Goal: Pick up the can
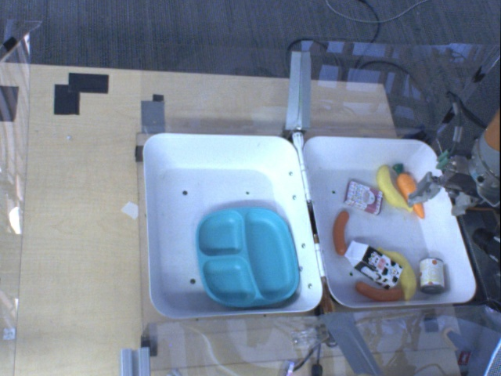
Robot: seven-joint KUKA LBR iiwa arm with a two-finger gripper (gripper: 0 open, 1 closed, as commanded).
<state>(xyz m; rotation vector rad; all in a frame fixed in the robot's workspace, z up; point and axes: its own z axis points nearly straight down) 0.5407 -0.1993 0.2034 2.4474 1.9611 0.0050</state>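
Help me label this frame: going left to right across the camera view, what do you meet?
Blue divided tray → upright sausage → pink-and-white carton → cow-print carton → carrot → can → gripper at the right bin's edge.

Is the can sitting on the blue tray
No, the can stands in the right bin, while the blue tray lies in the left bin.

arm [491,159] cut off at right edge, tool [443,185] fingers indistinct
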